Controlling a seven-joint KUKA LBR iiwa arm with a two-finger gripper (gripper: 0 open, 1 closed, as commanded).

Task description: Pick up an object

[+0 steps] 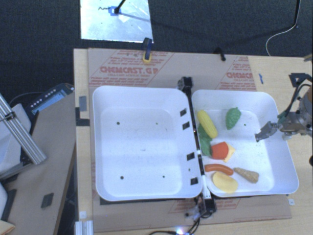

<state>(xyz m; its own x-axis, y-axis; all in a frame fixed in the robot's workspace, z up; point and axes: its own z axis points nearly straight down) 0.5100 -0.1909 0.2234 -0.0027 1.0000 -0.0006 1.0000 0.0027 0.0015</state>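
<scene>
White plastic forms the left bin (142, 141), which sits on the counter (161, 65) touching the right bin (283, 170) along a black hinge strip. In the right bin, from its left wall: a yellow corn (207, 123), a dark green piece (204, 144) below it, a red-orange pepper (221, 151), a red sausage (218, 169), a yellow round piece (225, 182), a green leafy vegetable (233, 117) and a tan root (246, 175). The fingers (265, 131) hang over the bin's right part, apart from every item, gripping nothing; whether they are spread I cannot tell
</scene>
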